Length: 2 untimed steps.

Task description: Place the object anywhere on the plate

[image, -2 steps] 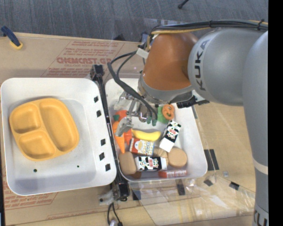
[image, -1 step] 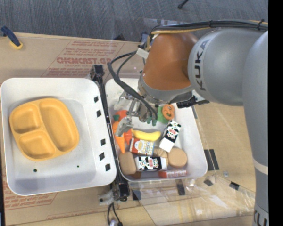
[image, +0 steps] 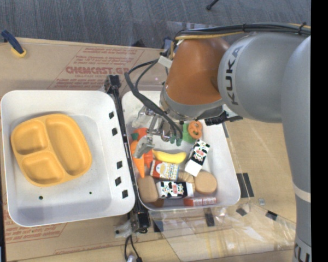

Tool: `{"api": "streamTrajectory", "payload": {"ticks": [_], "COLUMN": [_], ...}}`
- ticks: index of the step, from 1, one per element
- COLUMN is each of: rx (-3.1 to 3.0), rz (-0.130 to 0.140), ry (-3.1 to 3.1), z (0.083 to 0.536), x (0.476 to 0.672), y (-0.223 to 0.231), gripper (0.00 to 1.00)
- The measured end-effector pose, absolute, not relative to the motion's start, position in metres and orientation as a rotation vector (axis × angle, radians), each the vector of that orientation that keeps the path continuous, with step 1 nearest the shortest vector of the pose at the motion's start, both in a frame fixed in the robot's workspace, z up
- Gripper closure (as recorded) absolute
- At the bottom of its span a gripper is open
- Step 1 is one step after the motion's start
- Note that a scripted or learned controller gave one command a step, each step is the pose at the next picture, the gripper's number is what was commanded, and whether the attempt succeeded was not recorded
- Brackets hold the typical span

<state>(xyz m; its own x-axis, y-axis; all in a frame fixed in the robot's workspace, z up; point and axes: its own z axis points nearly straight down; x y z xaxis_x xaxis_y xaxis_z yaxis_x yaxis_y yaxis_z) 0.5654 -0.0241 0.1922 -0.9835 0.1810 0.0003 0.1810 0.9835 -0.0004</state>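
The arm (image: 246, 75) was seen covering the right bin's (image: 229, 173) far half. The yellow plate (image: 50, 148) was found left of that bin. The gripper (image: 153, 138) was recorded above the piled toy food (image: 175, 173); its state was obscured, and the task object could not be singled out.

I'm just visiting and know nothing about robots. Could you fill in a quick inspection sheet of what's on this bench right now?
Surface: cardboard-covered bench bearing two white bins.
Job's things: yellow divided plate lies in the left bin, nothing on it.
Clutter: right bin holds toy food: a banana, cow-print cartons, an orange carton.
Grippers: gripper low over the right bin's pile; grasp cannot be told.
Cables: black cables loop beside the wrist.
Surroundings: grey carpet beyond the bench.
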Motion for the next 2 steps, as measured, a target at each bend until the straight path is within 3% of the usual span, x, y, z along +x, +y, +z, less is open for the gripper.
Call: {"api": "streamTrajectory", "payload": {"ticks": [2], "rx": [-0.285], "rz": [0.001], "ry": [-3.128], "z": [0.1922], "x": [0.5654], "y": [-0.0241], "gripper": [0.0]}}
